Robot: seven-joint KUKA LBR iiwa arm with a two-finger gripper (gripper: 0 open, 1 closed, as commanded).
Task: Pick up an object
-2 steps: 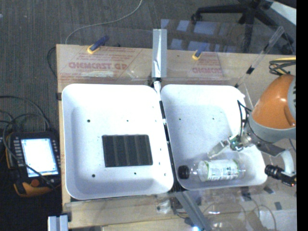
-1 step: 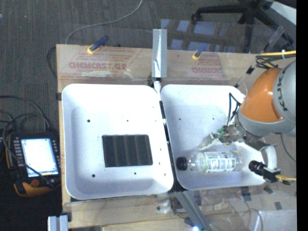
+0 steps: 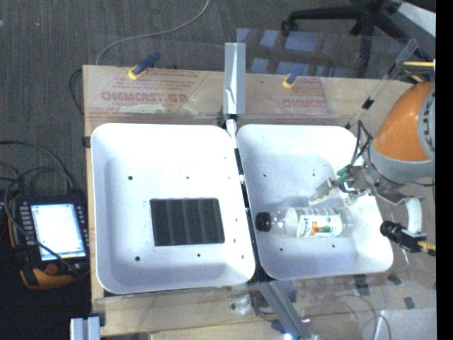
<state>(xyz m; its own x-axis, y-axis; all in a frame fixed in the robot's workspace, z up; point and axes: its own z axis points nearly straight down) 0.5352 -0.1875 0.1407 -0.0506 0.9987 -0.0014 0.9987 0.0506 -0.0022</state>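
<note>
1. A handheld control pendant with a lit screen was seen on the floor, far to the left of the pincer.
2. The left white bin was seen well to the left of the pincer, and a dark ribbed rectangular panel was laid flat on its floor.
3. A clear plastic bottle with a black cap and an orange-and-green label was found lying on its side in the right white bin, just below and slightly left of the pincer, its cap pointed away from it toward the divide between the bins.
4. The pincer was seen low over the right bin, just above the bottle's body; whether its jaws were apart or together could not be told.
5. The grey arm with its orange band was seen up and to the right of the pincer.
</note>
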